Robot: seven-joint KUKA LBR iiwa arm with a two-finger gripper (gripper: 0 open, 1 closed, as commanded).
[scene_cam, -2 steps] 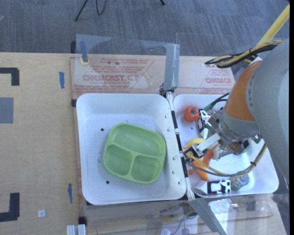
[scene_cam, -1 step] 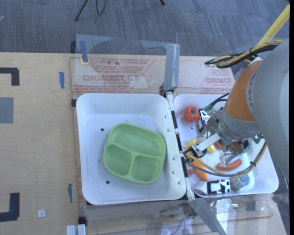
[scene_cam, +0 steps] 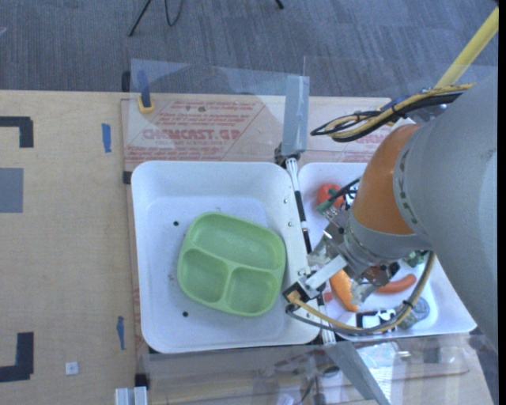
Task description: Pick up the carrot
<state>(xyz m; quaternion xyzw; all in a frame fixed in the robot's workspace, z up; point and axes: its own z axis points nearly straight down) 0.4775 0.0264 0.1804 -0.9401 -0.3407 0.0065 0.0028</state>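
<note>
Carrot (scene_cam: 343, 289) lower right of frame: probably light, stiff, smooth; best pinched mid-body. Tool (scene_cam: 354, 286) just above it, state impossible to tell.

You looked down on a pale wooden bench top (scene_cam: 63, 261) marked with black tape corners (scene_cam: 20, 130), a grey square patch (scene_cam: 9, 190) and short strips of blue tape (scene_cam: 106, 137). Beyond its far edge lay dark grey carpet (scene_cam: 332, 39), where thin black stand legs (scene_cam: 154, 14) showed. Clear plastic panels (scene_cam: 237, 87) rose behind the bins, under even light
</note>
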